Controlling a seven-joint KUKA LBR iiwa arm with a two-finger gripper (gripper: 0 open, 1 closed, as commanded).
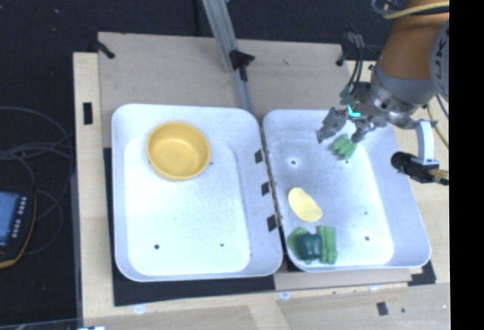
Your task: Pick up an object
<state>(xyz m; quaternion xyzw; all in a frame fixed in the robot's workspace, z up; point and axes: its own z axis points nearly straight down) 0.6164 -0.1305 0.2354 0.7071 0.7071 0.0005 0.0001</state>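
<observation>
Camera view: the surface (174, 63) carries two white bins side by side. The left bin (189, 245) holds a yellow bowl (178, 150) in its upper left part, upright, with the hollow facing up. The right bin (378, 222) holds three things low down and one near the top. A pale yellow piece (305, 205) lies just right of the divide between the bins. Below it, near the lower rim, a dark green lump (306, 245) sits touching a lighter green block (327, 244) on its right.

The grey arm (414, 41), with its orange band, reaches in from the right over the upper part of the right bin. Its pincer (344, 135) points down and to the left, the two fingers spread a little way apart. A small green object (344, 147) shows between the fingertips, gripped by the pincer, over the upper middle of the right bin; I cannot tell if it is lifted clear of the bin floor. A slanted metal bar (215, 10) runs from the top edge down to where the bins meet.
</observation>
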